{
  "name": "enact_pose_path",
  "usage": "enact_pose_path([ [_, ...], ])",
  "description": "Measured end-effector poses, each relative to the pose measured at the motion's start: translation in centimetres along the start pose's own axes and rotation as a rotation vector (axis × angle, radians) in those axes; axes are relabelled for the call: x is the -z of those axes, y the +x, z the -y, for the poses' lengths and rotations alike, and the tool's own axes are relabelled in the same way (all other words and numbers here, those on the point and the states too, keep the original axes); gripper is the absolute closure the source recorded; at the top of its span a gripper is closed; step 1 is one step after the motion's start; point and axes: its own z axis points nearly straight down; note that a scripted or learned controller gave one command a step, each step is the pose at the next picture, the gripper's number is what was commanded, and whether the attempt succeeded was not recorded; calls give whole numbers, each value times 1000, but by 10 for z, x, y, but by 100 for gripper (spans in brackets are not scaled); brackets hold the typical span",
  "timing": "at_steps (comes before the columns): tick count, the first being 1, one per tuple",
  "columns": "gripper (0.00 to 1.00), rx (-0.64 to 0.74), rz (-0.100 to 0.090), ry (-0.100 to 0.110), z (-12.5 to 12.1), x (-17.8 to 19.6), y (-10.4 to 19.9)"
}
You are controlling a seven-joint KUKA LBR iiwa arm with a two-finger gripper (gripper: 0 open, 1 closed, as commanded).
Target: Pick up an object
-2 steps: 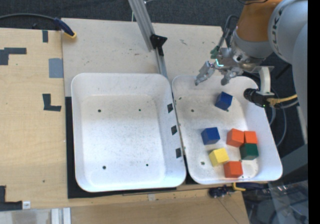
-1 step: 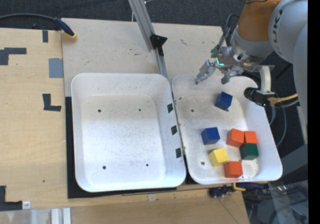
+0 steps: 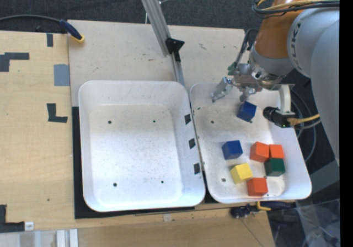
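- Seven blocks are in the right bin [image 3: 292, 182], none in the left bin [image 3: 88, 130].
- One blue block [image 3: 247, 111] hangs tilted just below the jaws [image 3: 242, 92]; whether they are pinching it or standing wide I cannot tell.
- Further below the jaws lie a second blue block [image 3: 232, 149], a yellow block [image 3: 241, 172], a green block [image 3: 274, 166] and three orange ones, clustered.
- Risk, as I judge it: a corner-only hold on the tilted block could let it slip and drop back among the others.

White bins [image 3: 88, 97], two blue cubes [image 3: 247, 111], orange blocks [image 3: 259, 151], a yellow cube [image 3: 241, 172], a green block [image 3: 274, 167].
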Motion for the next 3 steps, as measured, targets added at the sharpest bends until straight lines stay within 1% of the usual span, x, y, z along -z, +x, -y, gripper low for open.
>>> enact_pose_path([
  [2, 0, 1, -1, 1, 8, -96, 5],
  [3, 100, 3, -2, -4, 6, -83, 6],
])
